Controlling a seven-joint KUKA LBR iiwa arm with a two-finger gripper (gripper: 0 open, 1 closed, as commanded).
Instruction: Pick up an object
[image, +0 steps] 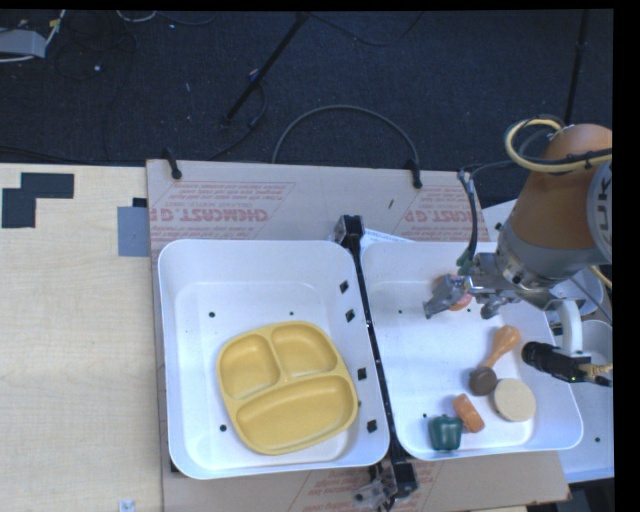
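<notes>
Take the black divider (362, 330) between the two white bins as your landmark. Nearest you, just right of its lower end, a small dark green object (445, 432) sits by the right bin's (420, 400) front wall, its shape too small to name. Touching it on the far side is an orange piece (468, 412). Further right lies a pale round disc (515, 399), and beside it a brush-like thing with a dark head and tan handle (492, 362), tilted away from the divider. Left of the divider, the left bin (190, 300) holds a yellow three-compartment plate (288, 386). Further back on the right, the gripper (452, 296) hangs over the bin floor; you can see something small and reddish at its tip, but blur hides whether the fingers are spread or closed on it. The arm's orange band (562, 195) covers the wrist behind.
</notes>
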